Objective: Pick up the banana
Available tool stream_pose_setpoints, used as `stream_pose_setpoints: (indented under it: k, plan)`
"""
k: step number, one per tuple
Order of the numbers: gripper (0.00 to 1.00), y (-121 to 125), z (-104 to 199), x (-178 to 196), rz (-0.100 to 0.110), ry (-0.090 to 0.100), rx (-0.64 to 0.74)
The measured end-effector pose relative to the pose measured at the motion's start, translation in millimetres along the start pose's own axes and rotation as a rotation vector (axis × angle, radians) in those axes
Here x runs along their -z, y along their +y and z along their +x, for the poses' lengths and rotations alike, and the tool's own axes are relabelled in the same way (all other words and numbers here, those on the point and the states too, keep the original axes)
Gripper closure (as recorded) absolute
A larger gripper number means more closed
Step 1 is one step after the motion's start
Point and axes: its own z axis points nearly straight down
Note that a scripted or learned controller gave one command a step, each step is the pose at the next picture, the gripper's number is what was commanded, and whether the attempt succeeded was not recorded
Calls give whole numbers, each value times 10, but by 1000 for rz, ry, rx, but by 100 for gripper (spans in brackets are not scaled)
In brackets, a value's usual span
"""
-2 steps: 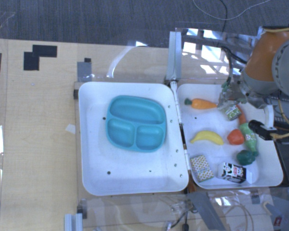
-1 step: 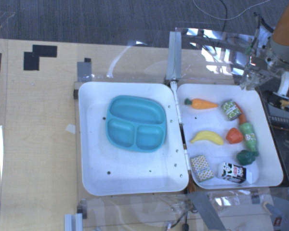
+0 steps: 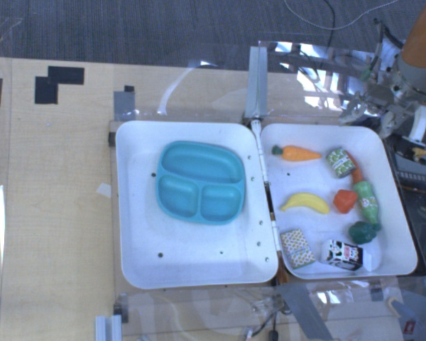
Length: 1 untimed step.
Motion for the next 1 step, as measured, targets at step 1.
stream_pose_setpoints:
  k: [1]
  plan:
    - [0,-750,-96,-1277,-4,7,-4]
